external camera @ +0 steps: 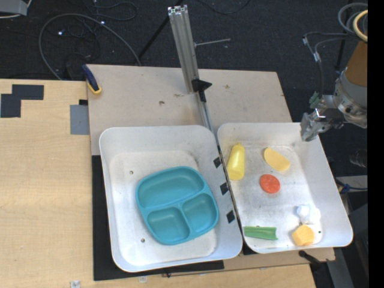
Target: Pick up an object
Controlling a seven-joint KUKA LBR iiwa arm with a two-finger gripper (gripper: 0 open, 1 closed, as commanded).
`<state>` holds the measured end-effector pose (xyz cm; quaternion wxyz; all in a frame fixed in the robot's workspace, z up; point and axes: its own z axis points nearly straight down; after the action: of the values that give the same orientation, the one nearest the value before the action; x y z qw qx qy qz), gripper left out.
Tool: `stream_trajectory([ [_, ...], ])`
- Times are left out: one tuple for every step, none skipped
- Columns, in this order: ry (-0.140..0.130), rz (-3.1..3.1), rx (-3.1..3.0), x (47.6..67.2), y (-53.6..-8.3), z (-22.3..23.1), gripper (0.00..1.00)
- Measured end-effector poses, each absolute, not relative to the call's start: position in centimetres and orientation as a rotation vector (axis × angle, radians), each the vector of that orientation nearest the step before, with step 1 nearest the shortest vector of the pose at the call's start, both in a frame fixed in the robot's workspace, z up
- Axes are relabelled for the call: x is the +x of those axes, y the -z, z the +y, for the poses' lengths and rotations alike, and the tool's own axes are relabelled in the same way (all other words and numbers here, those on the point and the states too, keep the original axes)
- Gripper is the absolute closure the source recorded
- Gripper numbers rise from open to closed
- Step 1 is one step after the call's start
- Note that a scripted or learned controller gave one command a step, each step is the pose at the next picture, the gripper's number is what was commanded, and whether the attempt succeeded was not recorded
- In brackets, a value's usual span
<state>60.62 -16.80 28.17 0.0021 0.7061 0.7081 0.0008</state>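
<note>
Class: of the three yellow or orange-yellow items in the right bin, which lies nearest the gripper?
The flat yellow piece, just below-left of the gripper.

floor (252,17): dark, cables | bench (36,179): light wood | post (185,47): 1, metal

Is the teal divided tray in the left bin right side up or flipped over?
Right side up. The teal tray lies flat in the left bin, and its three compartments show as open hollows with raised dividers facing the camera.

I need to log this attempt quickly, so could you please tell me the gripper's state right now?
Gripper: open or shut cannot be told; it hangs over the top right corner of the right bin, with nothing seen in it.
</note>
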Motion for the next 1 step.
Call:
stream_trajectory([
  [0.002, 2.226, 2.22, 60.75, -26.96, -12.72, 1.0],
])
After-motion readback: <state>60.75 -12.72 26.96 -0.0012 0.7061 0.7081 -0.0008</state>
